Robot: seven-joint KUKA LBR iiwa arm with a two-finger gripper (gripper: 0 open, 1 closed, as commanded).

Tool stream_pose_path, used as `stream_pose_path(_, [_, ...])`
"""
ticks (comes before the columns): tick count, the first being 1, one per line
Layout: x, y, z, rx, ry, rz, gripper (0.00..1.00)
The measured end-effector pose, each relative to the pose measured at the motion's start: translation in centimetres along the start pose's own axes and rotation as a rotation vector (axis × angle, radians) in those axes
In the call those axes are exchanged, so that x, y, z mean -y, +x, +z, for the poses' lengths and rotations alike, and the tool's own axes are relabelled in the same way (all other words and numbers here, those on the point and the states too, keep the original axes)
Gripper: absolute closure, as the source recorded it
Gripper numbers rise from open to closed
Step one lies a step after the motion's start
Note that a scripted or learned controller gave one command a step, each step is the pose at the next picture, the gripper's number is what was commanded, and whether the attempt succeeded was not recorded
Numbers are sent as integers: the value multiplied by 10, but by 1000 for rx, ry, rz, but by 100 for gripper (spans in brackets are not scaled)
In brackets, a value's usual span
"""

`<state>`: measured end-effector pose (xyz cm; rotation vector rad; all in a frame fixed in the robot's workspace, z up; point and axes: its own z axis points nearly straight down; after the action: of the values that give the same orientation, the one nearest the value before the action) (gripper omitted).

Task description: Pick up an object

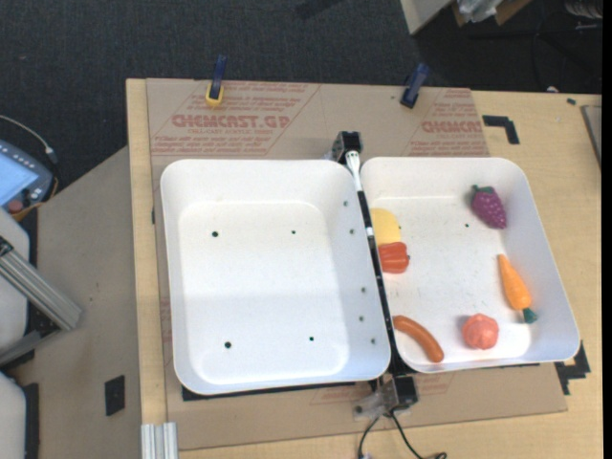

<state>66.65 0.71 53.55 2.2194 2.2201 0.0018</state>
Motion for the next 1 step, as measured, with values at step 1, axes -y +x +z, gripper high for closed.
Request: stream_pose_path(1, [0,6,0,0,0,0,100])
